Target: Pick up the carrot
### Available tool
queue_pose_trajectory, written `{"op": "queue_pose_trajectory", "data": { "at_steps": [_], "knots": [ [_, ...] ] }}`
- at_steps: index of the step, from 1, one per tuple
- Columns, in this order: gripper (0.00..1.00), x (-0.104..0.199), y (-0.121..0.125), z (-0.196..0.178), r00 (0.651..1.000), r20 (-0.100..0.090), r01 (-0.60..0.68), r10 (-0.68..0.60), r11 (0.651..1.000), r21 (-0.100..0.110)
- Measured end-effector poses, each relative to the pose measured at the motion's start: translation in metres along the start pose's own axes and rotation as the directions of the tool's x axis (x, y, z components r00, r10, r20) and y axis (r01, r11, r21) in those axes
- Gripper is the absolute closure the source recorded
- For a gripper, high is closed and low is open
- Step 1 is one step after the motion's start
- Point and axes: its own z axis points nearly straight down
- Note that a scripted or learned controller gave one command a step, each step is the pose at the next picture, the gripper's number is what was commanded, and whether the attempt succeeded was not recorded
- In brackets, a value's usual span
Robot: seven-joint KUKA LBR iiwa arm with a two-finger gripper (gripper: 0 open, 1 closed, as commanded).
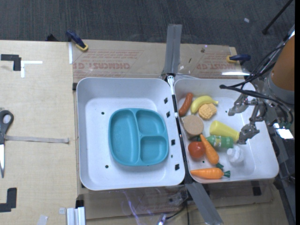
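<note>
two carrots [209, 149] lie at the lower right of the frame; i see the gripper [241, 123] above them, fingers apart, holding nothing.

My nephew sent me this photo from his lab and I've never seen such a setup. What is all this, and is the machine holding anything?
One camera looks down at a slant on a bench with two shallow white bins. The left bin holds a teal divided plate. The right bin holds toy food: a banana, a sausage, a tomato, a green bottle and two carrots. One carrot leans beside the tomato; the other carrot lies by the front wall. From the right, a robot arm reaches in; its pincer hangs above the right bin with nothing between its fingers. Its job is to lift a carrot.
</note>
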Motion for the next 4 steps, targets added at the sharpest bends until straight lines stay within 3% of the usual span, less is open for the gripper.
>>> {"op": "queue_pose_trajectory", "data": {
  "at_steps": [1,2,3,4],
  "knots": [
    [0.0,0.028,0.04,0.134,0.996,0.014,0.091,-0.091,0.996,0.002],
    [0.0,0.001,0.046,0.139,0.992,0.0,-0.128,0.128,0.992,0.0],
    [0.0,0.041,0.039,0.132,0.989,0.029,-0.142,0.142,0.99,-0.001],
    [0.0,0.039,0.045,0.132,0.998,0.032,-0.047,0.047,0.999,0.005]
  ]
}}
